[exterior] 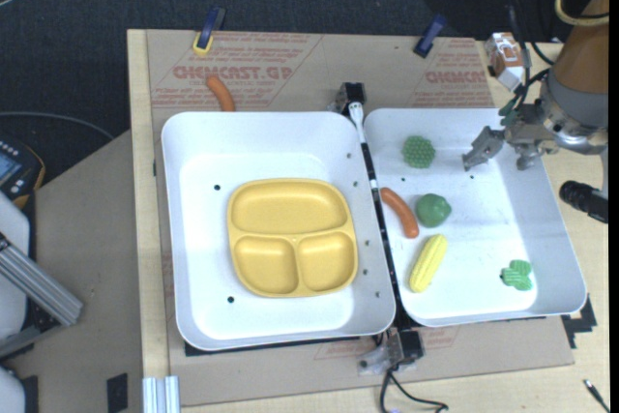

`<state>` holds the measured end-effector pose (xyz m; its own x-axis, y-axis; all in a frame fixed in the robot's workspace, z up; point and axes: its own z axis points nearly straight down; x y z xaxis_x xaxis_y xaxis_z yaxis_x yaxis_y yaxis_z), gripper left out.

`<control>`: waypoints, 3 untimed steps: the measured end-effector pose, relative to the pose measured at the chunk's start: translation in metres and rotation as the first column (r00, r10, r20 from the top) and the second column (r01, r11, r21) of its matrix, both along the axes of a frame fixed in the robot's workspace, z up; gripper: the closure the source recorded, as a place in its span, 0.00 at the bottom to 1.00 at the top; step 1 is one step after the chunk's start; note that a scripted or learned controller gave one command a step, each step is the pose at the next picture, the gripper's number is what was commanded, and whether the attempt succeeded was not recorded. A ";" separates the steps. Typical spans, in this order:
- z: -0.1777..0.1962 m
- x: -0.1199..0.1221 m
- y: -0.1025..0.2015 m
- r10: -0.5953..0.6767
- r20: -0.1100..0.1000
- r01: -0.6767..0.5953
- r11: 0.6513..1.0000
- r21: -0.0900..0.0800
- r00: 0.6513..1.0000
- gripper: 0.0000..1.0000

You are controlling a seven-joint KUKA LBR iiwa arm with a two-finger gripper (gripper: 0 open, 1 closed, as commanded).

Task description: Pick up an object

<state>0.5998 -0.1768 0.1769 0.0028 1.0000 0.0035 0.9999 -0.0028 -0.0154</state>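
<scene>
The hand [503, 150] hangs released, fingers spread and holding nothing, over the right bin [551, 237]. Below lie a sausage [399, 212], corn [427, 263], a green ball [432, 209] and broccoli [517, 275].

The grey arm with its orange band [586, 63] is cut off by the right edge, so its upper links go unseen. A dark device with a yellow rim [14, 171] is cropped at the left edge. The red lettering on the brown cardboard sheet [290, 63] is too blurred to read fully.
</scene>
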 end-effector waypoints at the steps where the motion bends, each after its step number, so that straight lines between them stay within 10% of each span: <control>1: 0.008 0.004 0.000 0.003 0.015 -0.003 1.000 -0.003 1.000 0.00; 3: -0.094 0.006 0.001 0.003 0.011 -0.003 1.000 -0.002 1.000 0.00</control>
